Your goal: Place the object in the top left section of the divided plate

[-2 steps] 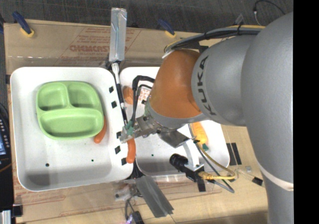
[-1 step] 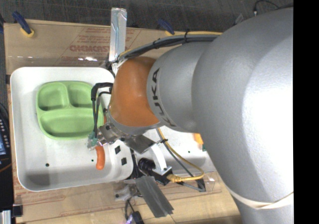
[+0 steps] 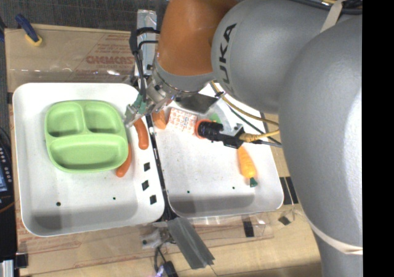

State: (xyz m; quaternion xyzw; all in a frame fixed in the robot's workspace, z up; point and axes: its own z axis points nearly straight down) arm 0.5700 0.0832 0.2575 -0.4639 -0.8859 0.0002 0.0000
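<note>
Divided plate [image 3: 83, 149]: green, with two small sections along its upper edge and one large section below. It lies flat in the left bin [image 3: 37, 196], toward that bin's upper half and clear of the walls.

Gripper [image 3: 136, 111]: at the end of the grey arm [image 3: 277, 54], below the orange band [image 3: 188, 32]. It is poised over the upper right corner of the left bin, just beside the plate's top right section. Whether it is open or closed cannot be told from this angle, nor whether it grips anything.

Upper orange piece [image 3: 143, 134]: sausage-shaped, directly below the gripper. It lies lengthwise between the plate's right rim and the bin's right wall. Whether it touches the gripper is unclear.

Lower orange piece [image 3: 124, 165]: similar in shape, slanted, lying on the bin floor against or just beside the plate's lower right corner.

Right bin [image 3: 203, 186]: holds a toy carrot [image 3: 246, 162] near its right wall, with the green end pointing down the view. A white packet with red print [image 3: 181, 119] lies near the upper left corner. A short orange item [image 3: 160, 119] lies just left of the packet and is partly covered by the gripper. A small red item [image 3: 203, 128] lies just right of the packet, and its shape cannot be made out.

Cardboard sheet [image 3: 68, 48]: brown, under both bins. A blue and yellow clip [image 3: 28, 29] sits at its upper left edge.
</note>
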